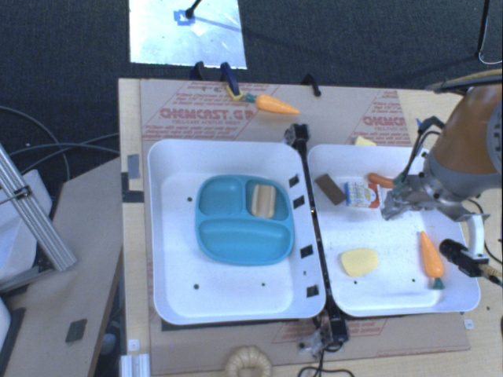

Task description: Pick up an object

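Low over the right bin (pixel 471 293), the end effector (pixel 395 203) hung at the arm's (pixel 465 149) tip, near that bin's 10 o'clock region; I could not tell how it was set. Just beside it, at its 9 o'clock, lay a small white packet (pixel 357 193), with a brown block (pixel 330 188) further that way. A short orange piece (pixel 380 181) lay at its 11 o'clock. One carrot (pixel 430 256) lay at its 4 o'clock, a yellow piece (pixel 358 262) at its 7 o'clock. In the left bin (pixel 169 289) sat a blue divided plate (pixel 236 238) bearing a tan piece (pixel 262 201). Another carrot (pixel 274 104) lay on the table (pixel 189 104), beyond the bins.
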`<control>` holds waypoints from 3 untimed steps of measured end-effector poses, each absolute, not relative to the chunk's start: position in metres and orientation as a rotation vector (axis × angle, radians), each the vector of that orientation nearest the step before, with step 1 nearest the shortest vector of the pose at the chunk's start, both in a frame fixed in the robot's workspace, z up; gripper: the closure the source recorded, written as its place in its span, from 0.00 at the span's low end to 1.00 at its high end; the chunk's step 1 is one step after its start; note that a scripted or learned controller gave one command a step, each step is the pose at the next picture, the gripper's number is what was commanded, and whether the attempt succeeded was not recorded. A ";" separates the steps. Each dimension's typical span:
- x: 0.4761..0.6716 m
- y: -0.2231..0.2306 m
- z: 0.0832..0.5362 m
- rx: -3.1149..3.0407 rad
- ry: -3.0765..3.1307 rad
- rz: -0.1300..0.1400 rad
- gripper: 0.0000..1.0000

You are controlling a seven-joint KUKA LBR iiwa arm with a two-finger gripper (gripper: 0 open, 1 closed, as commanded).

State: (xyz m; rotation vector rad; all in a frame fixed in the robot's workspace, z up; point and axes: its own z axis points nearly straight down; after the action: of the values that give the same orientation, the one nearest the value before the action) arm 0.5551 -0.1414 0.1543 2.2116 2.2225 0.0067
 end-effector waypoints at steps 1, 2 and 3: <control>0.551 -0.138 0.216 2.211 2.222 0.007 1.00; 0.552 -0.138 0.225 2.214 2.225 0.003 1.00; 0.542 -0.081 0.220 2.212 2.232 0.003 1.00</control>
State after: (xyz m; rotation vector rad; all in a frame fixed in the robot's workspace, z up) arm 0.5420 -0.0811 0.2199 2.2115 2.2318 0.0028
